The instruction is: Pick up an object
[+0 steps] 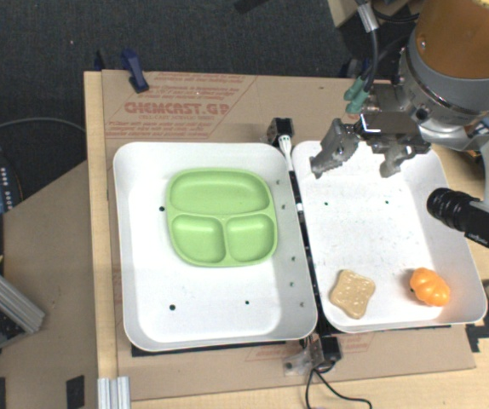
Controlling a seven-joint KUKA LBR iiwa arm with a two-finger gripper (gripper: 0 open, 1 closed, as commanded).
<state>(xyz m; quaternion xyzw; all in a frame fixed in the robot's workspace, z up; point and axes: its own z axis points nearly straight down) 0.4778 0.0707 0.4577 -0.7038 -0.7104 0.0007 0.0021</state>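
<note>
Grey hand (362, 158), fingers spread and empty, poised over the right bin's (449, 318) far end; cracker (352, 294) and orange fruit (429, 286) lie well nearer the camera, ungrasped.

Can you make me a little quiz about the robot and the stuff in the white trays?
1. True or false: the green plate with three sections lies in the left bin.
2. Which thing lies nearest the right bin's front right corner? A) the tan cracker-shaped piece B) the small orange fruit-like thing C) the green plate
3. Fill in: the end effector hangs over the ____ part of the right bin, with its fingers spread and nothing between them.

Key: 1 true; 2 B; 3 back (the far end, away from the two small things).
</note>
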